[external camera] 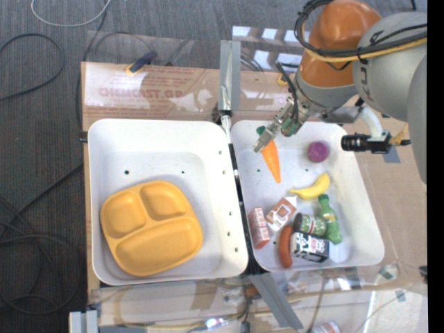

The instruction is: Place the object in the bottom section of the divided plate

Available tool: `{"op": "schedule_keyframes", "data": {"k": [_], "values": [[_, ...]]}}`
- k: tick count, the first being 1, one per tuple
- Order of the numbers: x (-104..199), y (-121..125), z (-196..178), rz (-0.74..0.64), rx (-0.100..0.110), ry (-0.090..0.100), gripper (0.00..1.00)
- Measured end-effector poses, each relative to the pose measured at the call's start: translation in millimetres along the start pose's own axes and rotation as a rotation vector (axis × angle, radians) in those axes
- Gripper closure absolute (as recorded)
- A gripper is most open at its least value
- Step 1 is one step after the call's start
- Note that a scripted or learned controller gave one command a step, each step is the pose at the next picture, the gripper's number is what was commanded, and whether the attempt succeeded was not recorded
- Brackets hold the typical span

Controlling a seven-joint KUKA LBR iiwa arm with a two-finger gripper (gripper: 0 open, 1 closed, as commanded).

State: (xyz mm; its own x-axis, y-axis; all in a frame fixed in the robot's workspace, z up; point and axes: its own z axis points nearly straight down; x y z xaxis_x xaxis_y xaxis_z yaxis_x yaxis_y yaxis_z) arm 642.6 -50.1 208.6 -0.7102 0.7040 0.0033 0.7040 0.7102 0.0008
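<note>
A yellow divided plate [149, 226] lies in the left bin [139, 134], its large bottom section toward the front and with nothing in it. An orange carrot [272, 161] with a green top lies in the right bin [361, 186] near the back left. My gripper [275, 134] hangs over the carrot's top end, open, one fingertip [261, 145] just beside the carrot. Nothing is held between the fingers.
The right bin also holds a purple round fruit [318, 151], a banana [311, 185], a green bottle [327, 218], a sausage [284, 245], small boxes [259, 227] and a dark can [309, 247]. The bins' shared wall [232, 179] runs between plate and carrot.
</note>
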Motion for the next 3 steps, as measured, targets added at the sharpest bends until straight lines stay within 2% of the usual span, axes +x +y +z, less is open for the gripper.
{"op": "schedule_keyframes", "data": {"k": [1, 2, 3], "values": [[-35, -34, -4, -0.203, 0.003, -0.004, 1.00], [63, -52, 17, -0.140, 0.003, 0.002, 1.00], [62, -59, 28, -0.209, 0.005, -0.001, 1.00]]}}
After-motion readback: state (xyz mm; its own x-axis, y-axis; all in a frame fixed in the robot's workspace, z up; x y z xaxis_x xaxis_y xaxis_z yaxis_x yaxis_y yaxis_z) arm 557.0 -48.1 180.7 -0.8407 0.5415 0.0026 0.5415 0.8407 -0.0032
